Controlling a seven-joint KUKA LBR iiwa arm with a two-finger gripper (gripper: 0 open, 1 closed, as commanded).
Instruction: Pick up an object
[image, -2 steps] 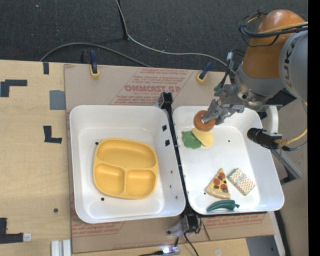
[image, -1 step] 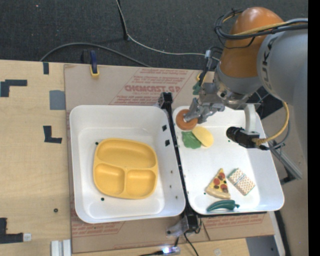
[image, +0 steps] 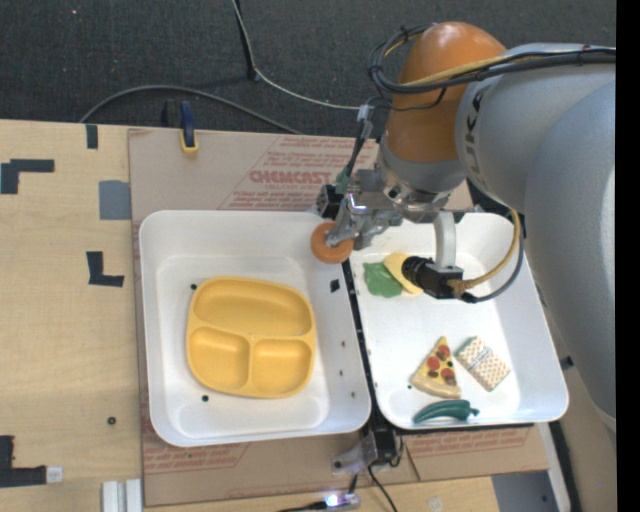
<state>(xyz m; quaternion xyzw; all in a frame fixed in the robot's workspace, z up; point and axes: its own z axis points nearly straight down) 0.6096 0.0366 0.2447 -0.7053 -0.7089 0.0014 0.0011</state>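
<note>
Since the pincer (image: 345, 228) is parked over the divide between bins, the orange disc (image: 327, 243) looks pinched in it, probably so it gets carried toward the yellow tray (image: 250, 335).

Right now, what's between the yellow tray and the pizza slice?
In the camera view, the two bins' touching rims run between the yellow tray and the pizza slice; otherwise bare white bin floor.

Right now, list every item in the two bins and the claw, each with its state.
claw: over the wall between the bins, at the orange disc
orange disc: at the claw's tip, grip unclear
yellow tray: flat in left bin
green piece: lying in right bin
pizza slice: lying flat
checkered block: beside the pizza slice
green pod: lying at the near wall
</note>
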